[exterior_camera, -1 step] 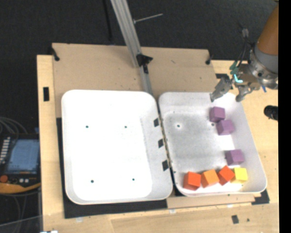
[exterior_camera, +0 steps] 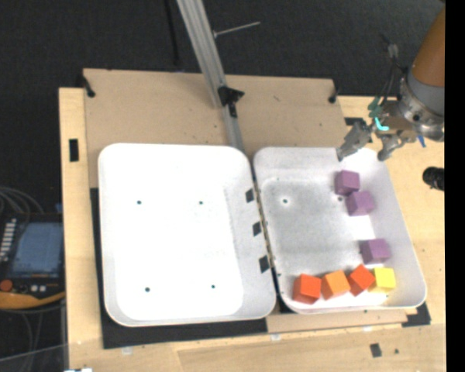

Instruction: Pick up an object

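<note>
My gripper (exterior_camera: 370,146) hangs open above the far right corner of the right bin (exterior_camera: 294,231), with nothing between its fingers. Just below it lie two purple blocks, one (exterior_camera: 346,181) near the far wall and another (exterior_camera: 361,203) beside it. A third purple block (exterior_camera: 375,249) lies lower on the right side. Along the near edge of the bin sit an orange-red block (exterior_camera: 308,287), an orange block (exterior_camera: 335,283), a red block (exterior_camera: 361,278) and a yellow block (exterior_camera: 384,277).
The left bin (exterior_camera: 178,231) sits beside the right one, with black clips between them. A slanted metal pole (exterior_camera: 209,60) rises behind the bins. A device with cables (exterior_camera: 27,258) sits off the bench's left side.
</note>
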